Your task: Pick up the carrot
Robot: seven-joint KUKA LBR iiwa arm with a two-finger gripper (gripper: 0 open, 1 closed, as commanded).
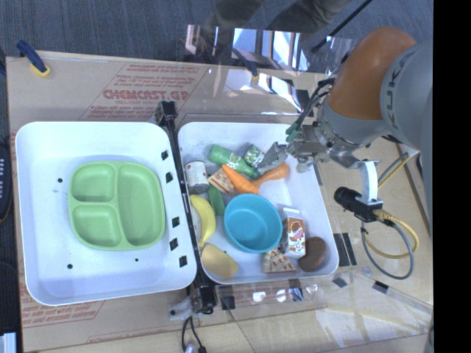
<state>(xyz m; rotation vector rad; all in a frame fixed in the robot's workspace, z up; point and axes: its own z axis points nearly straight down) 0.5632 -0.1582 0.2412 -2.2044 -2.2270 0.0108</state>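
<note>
**Claw low over the crowded bin, beside the carrot**

The carrot (243, 180) lies on its side in the right bin (318, 197), just left of and below the claw (282, 155), wedged among other toy food. It looks simply dumped there with the rest, which is why it rests slantwise, its thick end toward the claw and its tip toward a small can (196, 173). A second orange piece (275, 172) sits right under the claw; whether it belongs to the carrot I cannot tell. A blue bowl (252, 223) sits below the claw, a banana (204, 219) farther left, and a green divided plate (118, 204) well away in the left bin (37, 168).

The arm (375, 79) reaches in from the right, wrist bent down over the bin's upper part. How far the claw is open I cannot tell, and nothing can be made out in its grip.
</note>
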